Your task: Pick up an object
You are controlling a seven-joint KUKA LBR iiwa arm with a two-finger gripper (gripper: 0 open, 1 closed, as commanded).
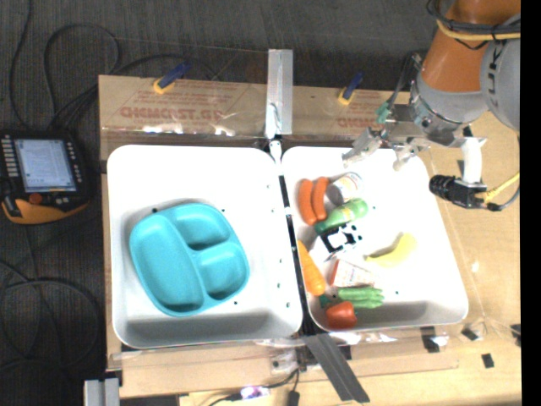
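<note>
Jaws (385, 149): two pale fingers splayed apart, nothing between them, so spread and empty. They hang over the far edge of the right bin (439, 227), just beyond the toy pile. Grey wrist and orange band rise behind them toward the upper right.

Landmark for all positions below: the black-and-white marker tile (341, 239) near the middle of the right bin.

- Small can (341, 189): far side of the tile, the item closest to the jaws, lying just camera-ward and a little left of them.
- Two orange sausages (313, 198): far-left of the tile, side by side, long axes running roughly near-to-far.
- Green vegetable (342, 212): touching the tile's far edge, long axis slanted left-near to right-far.
- Banana (395, 247): right of the tile, apart from the cluster, long axis slanted.
- Carrot (309, 269): near-left of the tile, along the bin's left wall.
- White carton (349, 271): just near side of the tile.
- Green pod (355, 294) and red pepper (340, 314): nearest the camera from the tile.

Blue divided plate (188, 258) sits in the left bin (135, 167), well left of the tile.

Judgement: no target chosen yet. The can is the shortest reach, down and toward the tile. The banana stands alone, likely the cleaner grasp, with the jaws closing across its long axis.
</note>
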